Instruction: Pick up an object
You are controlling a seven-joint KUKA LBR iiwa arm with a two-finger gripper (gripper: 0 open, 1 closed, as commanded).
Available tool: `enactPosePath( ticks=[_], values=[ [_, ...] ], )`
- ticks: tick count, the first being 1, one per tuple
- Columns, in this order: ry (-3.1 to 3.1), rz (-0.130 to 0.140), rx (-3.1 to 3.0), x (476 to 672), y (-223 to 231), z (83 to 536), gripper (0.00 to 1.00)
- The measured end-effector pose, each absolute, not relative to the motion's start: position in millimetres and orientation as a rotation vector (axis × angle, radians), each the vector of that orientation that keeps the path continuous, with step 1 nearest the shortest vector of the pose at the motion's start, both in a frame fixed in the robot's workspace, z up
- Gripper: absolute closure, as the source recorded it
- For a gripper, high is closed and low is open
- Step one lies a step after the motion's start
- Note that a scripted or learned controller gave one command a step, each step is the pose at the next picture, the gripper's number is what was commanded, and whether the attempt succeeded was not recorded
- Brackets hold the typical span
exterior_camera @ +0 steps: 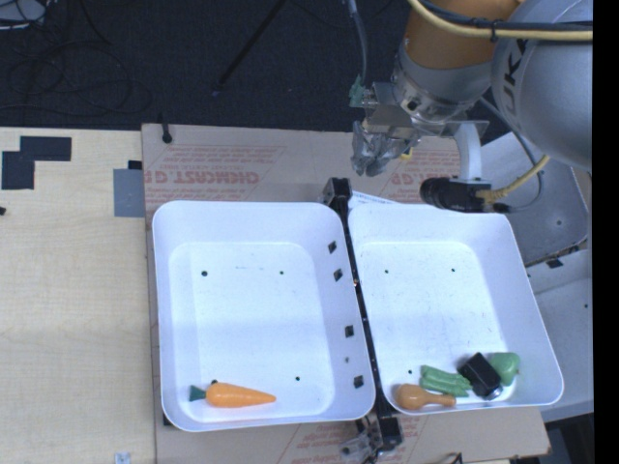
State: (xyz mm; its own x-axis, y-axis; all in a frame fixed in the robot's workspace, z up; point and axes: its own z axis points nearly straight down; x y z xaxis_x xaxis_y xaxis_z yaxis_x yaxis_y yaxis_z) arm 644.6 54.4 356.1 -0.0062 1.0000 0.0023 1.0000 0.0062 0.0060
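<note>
Above the bins' far edge, hand (372, 160) state unclear; carrot (239, 394) apparently points right.

Both bins (193, 235) look like smooth, slightly glossy white plastic. The carrot (239, 395) looks like shiny plastic. The bench (68, 288) is pale, matt wood.

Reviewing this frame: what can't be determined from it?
- tool, camera view: small and blurred, so its state is unreadable.
- black block: covers parts of the green pieces beneath it.
- arm: cut off by the top edge.
</note>
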Motion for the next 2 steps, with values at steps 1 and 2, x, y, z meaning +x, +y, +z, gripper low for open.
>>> enactPosePath(
  ticks=[1,2],
  values=[
    [2.226,0.007,2.216,578.1,75,435,1.0],
    [2.225,-0.016,2.228,577.1,60,334,1.0]
  ],
)
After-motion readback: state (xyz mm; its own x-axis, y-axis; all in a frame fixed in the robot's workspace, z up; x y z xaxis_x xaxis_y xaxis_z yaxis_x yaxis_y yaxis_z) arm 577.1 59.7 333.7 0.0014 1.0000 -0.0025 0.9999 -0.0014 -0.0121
